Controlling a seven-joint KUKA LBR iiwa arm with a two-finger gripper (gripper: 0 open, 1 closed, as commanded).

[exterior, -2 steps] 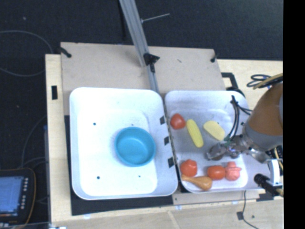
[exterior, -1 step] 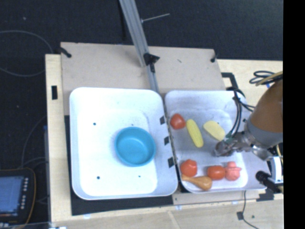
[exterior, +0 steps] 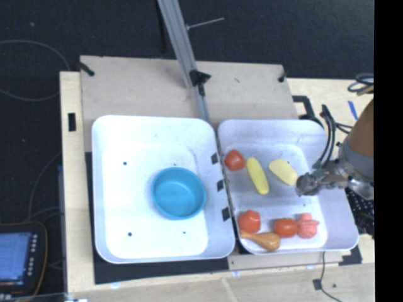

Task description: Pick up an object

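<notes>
The right bin (exterior: 277, 134) holds several toy foods: a red tomato (exterior: 234, 160), a long yellow piece (exterior: 257, 175), a shorter yellow piece (exterior: 283, 172), a red pepper (exterior: 249, 221), an orange-tan pear (exterior: 264, 239), a red-orange piece (exterior: 285, 227) and a pink-red piece (exterior: 307, 226). My gripper (exterior: 308, 184) hangs over the right side of this bin, just right of the shorter yellow piece and above the pink-red piece. Nothing shows between its fingers.
The left bin (exterior: 126, 137) holds a blue bowl (exterior: 179, 192). A grey metal pole (exterior: 182, 49) slants down from the top to the seam between the bins. Cables lie at the right edge of the bench.
</notes>
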